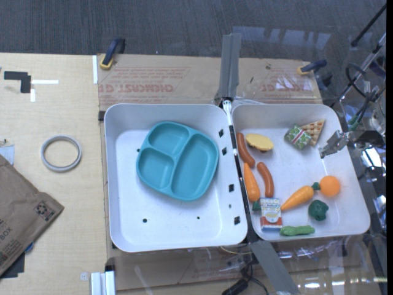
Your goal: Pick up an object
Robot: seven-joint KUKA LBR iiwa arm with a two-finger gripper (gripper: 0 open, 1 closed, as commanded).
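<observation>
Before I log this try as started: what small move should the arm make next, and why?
Probably a short move left and down toward the pizza slice. The gripper sits at the right bin's right edge with nothing between its fingers, and that slice is the nearest toy, lying apart from the others.

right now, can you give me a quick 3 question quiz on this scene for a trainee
1. True or false: the teal divided plate lies in the left bin.
2. Which lies nearest the gripper? A) pizza slice B) green pickle C) small carton
3. Fill in: beside the orange lies a ___ with a green top, and below it a piece of broccoli.

Key: 1 true; 2 A; 3 carrot
</observation>
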